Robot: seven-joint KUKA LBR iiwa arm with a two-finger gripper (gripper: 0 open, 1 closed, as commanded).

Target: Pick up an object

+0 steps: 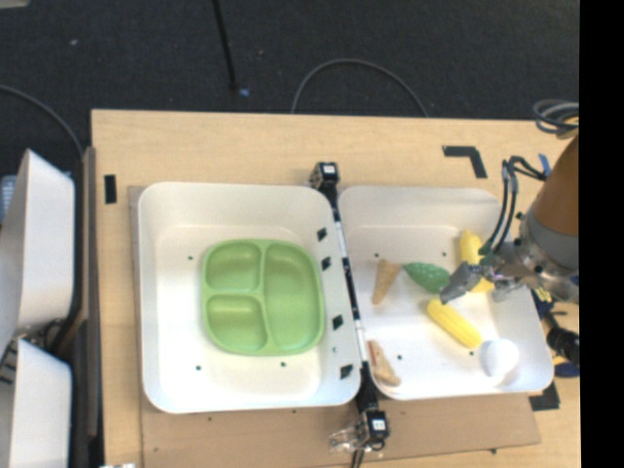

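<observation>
The right bin (409, 213) holds several toy foods. A tan cone (385, 279) lies left of a green leafy piece (424, 274). A yellow corn cob (455, 324) lies slantwise near the middle, and a second yellow piece (469, 247) sits by the far right. A white round object (499, 357) rests in the near right corner, and a brown piece (382, 365) lies by the near left wall. My gripper (480, 287) hangs over the right side of this bin, just above the corn cob's upper end. It is open, with nothing between its fingers (457, 284).
The left bin (166, 232) holds a green divided plate (263, 296). A black clip rail (341, 281) runs between the two bins. The arm's orange band (558, 198) and cables (507, 203) stand over the right bin's far right edge.
</observation>
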